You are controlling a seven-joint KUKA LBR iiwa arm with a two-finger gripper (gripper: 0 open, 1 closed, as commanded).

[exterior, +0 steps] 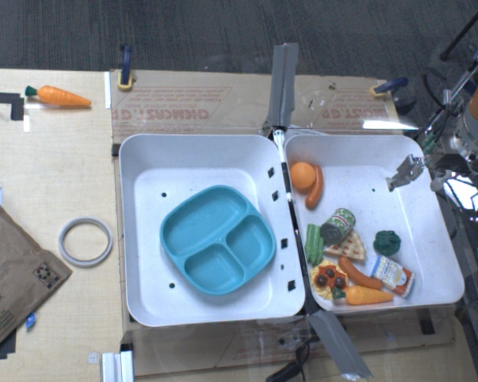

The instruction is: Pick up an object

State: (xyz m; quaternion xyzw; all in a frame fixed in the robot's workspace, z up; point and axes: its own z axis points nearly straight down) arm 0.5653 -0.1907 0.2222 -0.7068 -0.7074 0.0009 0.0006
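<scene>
The metal tool [404, 172] hangs at the right bin's [358, 151] far right edge; whether it is released or clenched cannot be told. Below it lie smooth plastic toy foods: a round orange [302, 175], a dark can [337, 224], a knobbly green broccoli [387, 242]. The left bin [143, 213] holds a glossy teal three-compartment plate [217, 239].

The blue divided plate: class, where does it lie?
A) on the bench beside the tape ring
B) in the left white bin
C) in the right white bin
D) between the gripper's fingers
B: the blue divided plate lies flat on the floor of the left white bin, alone there.
</scene>
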